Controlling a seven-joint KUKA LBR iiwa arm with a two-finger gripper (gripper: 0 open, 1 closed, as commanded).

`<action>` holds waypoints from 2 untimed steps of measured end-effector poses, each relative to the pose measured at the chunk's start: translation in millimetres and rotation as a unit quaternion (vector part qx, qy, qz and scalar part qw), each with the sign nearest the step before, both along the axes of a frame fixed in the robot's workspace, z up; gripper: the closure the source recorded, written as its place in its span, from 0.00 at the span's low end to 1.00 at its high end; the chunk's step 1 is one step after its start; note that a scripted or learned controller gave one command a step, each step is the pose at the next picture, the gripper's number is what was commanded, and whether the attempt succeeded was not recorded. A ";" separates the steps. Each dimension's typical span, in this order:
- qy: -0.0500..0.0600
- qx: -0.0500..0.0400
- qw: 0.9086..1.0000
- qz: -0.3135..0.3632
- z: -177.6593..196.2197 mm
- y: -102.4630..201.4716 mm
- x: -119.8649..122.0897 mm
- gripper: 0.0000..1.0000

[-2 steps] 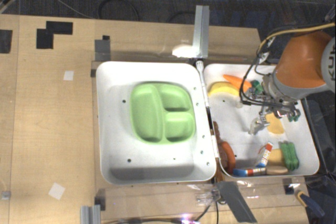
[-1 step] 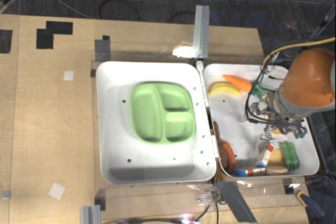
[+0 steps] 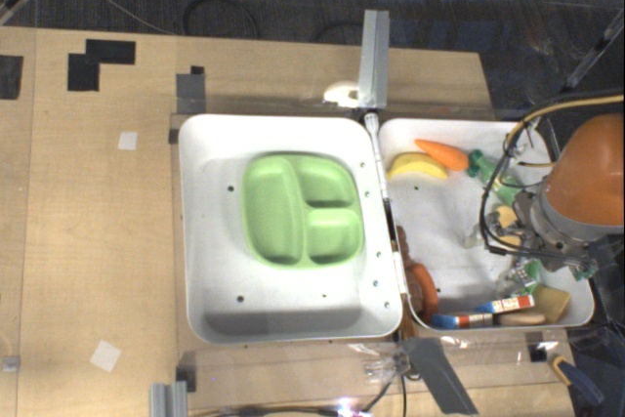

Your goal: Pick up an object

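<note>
In the right bin [image 3: 444, 210], a toy carrot [image 3: 441, 153] and a banana [image 3: 418, 167] lie touching near the far left corner. A marker [image 3: 483, 315] and a tan block [image 3: 553, 302] rest along the near wall. The arm's claw [image 3: 522, 264] hangs low at the bin's right side, its state impossible to tell. The left bin [image 3: 210, 239] holds a green divided plate [image 3: 301, 208] on the tabletop [image 3: 88, 239].

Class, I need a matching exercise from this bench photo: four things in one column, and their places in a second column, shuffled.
Things:
1. green divided plate
2. carrot
3. banana
4. marker

Places:
A. right bin, along the near edge
B. left bin, in the middle
C. right bin, far end, green top pointing right
D. right bin, far left corner, just below the carrot

Pairs: 1-B, 2-C, 3-D, 4-A
</note>
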State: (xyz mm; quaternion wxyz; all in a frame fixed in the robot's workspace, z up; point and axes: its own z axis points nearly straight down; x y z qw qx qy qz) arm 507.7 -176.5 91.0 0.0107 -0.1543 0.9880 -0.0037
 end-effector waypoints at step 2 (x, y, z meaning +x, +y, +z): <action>0.006 -0.001 0.984 0.180 84.5 6.8 48.5 1.00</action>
